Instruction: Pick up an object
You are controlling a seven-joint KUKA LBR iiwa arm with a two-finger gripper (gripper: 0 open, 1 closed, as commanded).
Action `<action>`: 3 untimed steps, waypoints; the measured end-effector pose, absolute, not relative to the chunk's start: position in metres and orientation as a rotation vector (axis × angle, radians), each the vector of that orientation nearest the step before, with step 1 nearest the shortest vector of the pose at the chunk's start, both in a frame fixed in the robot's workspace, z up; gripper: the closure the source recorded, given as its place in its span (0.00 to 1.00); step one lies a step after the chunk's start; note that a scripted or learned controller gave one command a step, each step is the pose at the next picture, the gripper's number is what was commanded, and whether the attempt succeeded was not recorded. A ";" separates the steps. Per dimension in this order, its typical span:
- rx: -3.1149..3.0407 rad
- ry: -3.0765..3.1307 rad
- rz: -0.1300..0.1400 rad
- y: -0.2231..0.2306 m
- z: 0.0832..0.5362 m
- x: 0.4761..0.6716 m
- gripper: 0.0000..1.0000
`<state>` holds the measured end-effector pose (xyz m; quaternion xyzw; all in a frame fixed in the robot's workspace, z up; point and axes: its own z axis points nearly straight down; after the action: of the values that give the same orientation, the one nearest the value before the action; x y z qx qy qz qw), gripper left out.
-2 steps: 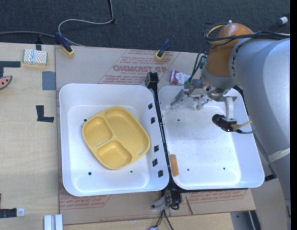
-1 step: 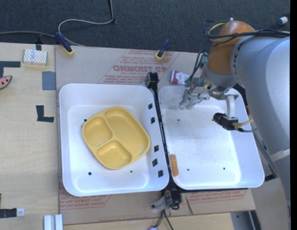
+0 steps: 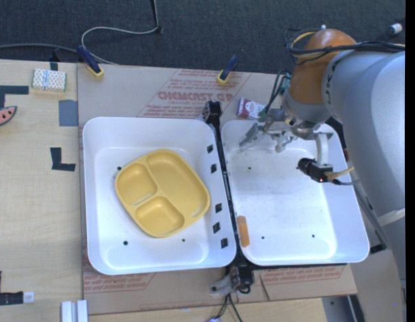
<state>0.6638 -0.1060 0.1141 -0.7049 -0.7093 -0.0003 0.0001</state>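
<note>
A yellow three-compartment plate (image 3: 161,192) lies flat in the left bin (image 3: 100,247). A small orange piece (image 3: 243,230) rests against the left wall of the right bin (image 3: 341,247). My gripper (image 3: 265,140) hangs over the back left part of the right bin, pointing down. It is open, one fingertip (image 3: 249,139) on the left and the other further right, with nothing between them. The orange piece sits well in front of the gripper, and the plate is off to its left.
A black divider with clips (image 3: 219,180) separates the two bins. A small red and white packet (image 3: 248,107) lies on the cardboard behind the right bin. The grey arm (image 3: 375,126) covers the right bin's right side, with a black connector (image 3: 314,170) hanging over the bin floor.
</note>
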 end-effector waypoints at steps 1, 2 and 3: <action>-2.220 -2.220 0.003 -0.118 0.103 0.570 0.00; -2.221 -2.226 -0.003 -0.099 0.085 0.657 0.00; -2.220 -2.227 -0.002 -0.099 0.096 0.657 1.00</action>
<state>0.6568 -0.0988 0.0957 -0.7060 -0.7082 -0.0006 -0.0015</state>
